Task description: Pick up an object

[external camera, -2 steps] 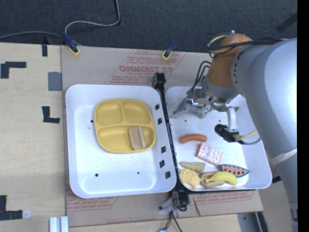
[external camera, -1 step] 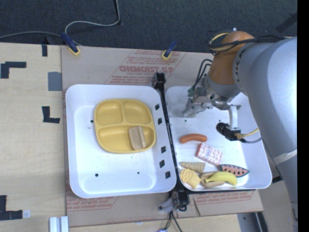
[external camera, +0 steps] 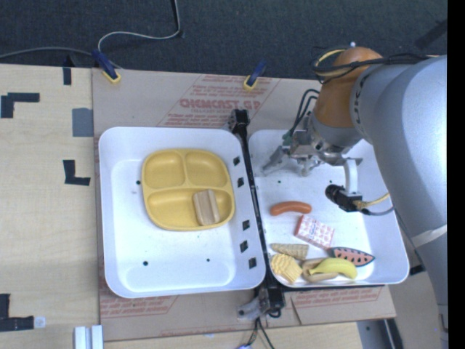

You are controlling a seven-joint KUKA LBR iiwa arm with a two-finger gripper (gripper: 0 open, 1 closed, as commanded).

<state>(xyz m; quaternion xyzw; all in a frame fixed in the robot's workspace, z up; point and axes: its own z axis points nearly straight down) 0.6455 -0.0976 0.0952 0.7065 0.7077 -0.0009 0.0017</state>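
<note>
My gripper (external camera: pixel 292 167) hangs over the far part of the right bin (external camera: pixel 385 224), its two grey fingers spread apart with nothing between them. An orange sausage (external camera: pixel 290 209) lies just in front of it on the bin floor. Nearer the front lie a pink speckled wafer (external camera: pixel 314 231), a watermelon slice (external camera: pixel 352 255), a banana (external camera: pixel 333 269), a yellow ridged piece (external camera: pixel 285 267) and a tan wedge (external camera: pixel 290 251).
The left bin (external camera: pixel 123 217) holds a yellow divided plate (external camera: pixel 182 173) with a tan bread slice (external camera: pixel 206 207) in one compartment. A black divider (external camera: pixel 245 187) runs between the bins. The grey arm (external camera: pixel 407 122) fills the right side above the bin.
</note>
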